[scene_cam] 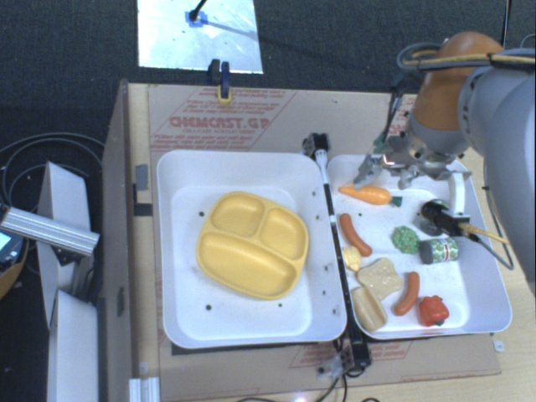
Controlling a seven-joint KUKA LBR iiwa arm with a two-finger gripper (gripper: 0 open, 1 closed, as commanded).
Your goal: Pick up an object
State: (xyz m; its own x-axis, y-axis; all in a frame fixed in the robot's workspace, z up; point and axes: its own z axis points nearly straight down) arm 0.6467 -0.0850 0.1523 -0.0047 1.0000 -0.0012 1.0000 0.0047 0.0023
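Here, the bench (251,111) holds two white bins side by side. The left bin (180,308) has a yellow tray (251,243) in it. The tray has three parts and lies a bit tilted in the middle of the bin.

The right bin (490,304) has toy food in it. A carrot (367,194) lies near the top left of this bin, with its pointy end to the left. Below it is a long sausage (354,234), lying at a slant. A green broccoli (405,239) sits to the right of that sausage. Beside the broccoli is a small can (440,250) lying on its side. Lower down is a slice of bread (379,278), and a pale piece of food (368,308) lies just under it. A second sausage (407,293) lies right of the bread. A red pepper (432,310) sits near the bottom right.

The grey arm (494,99) comes in from the right, with its orange band (452,78) up high. The end effector (387,166) hangs over the top of the right bin. The carrot is just below it and a little to the left, very near. I cannot tell if it touches the carrot, or if it is open or closed.
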